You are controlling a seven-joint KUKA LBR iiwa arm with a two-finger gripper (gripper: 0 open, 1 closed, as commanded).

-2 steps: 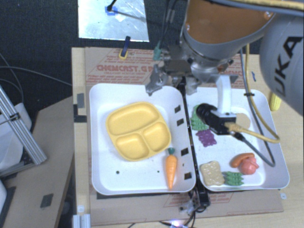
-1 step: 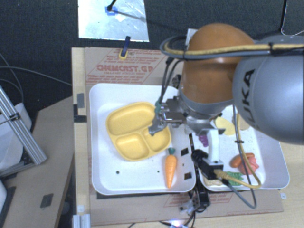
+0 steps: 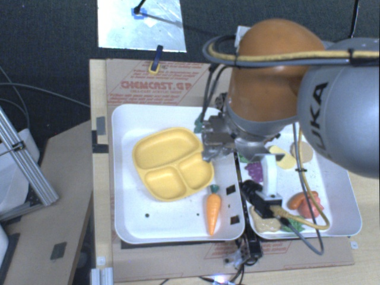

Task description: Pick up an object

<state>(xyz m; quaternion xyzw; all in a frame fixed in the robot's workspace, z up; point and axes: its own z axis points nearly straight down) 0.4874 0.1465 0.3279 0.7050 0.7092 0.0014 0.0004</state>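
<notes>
The left white bin (image 3: 127,159) holds a yellow three-part plate (image 3: 169,162) and an orange toy carrot (image 3: 213,211) lying near its front right corner. In the right bin (image 3: 350,209) I see purple grapes (image 3: 255,171), a red and orange piece (image 3: 304,202), pale round pieces (image 3: 295,155) and a beige piece (image 3: 267,224). The arm's orange band (image 3: 270,64) and grey wrist hang over the seam between the bins. The gripper (image 3: 222,144) sits at the plate's right rim, mostly hidden under the wrist.
A black part (image 3: 258,196) with a yellow cable lies along the divider. Cardboard (image 3: 160,85) lies under the bins, with a blue-and-yellow tool (image 3: 156,60) and a shiny sheet (image 3: 141,16) behind. A metal frame (image 3: 24,159) stands at the left.
</notes>
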